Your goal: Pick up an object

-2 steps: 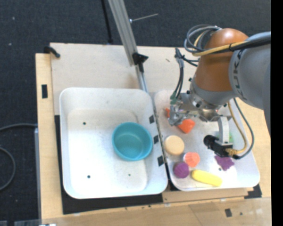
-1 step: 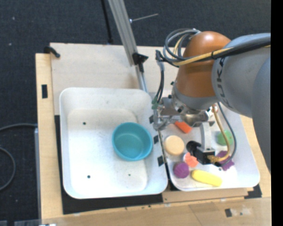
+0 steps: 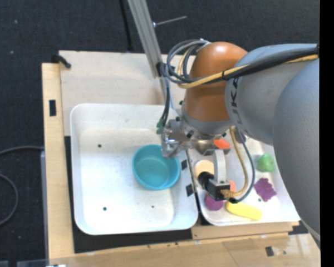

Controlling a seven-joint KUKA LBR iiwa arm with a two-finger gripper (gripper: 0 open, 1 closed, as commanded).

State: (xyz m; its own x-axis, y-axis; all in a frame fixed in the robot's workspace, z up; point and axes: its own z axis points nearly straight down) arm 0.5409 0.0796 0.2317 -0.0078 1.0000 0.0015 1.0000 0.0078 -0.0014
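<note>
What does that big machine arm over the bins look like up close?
The arm is bulky, rounded and smooth, grey, with a glossy orange band above the wrist. Black and yellowish cables loop around the band, and more trail down near the end effector, a small metallic part at its tip.

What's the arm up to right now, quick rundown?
Gripper at rim of round blue plastic bowl, left white bin. Grasp unconfirmed. Yellow banana-shaped toy in right bin.

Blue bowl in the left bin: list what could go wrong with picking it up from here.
1. The round blue plastic bowl sits close to the left white bin's right wall, so it may get pushed against that wall rather than lifted.
2. The gripper sits at the bowl's rim; a thin, curved rim could slip free.
</note>
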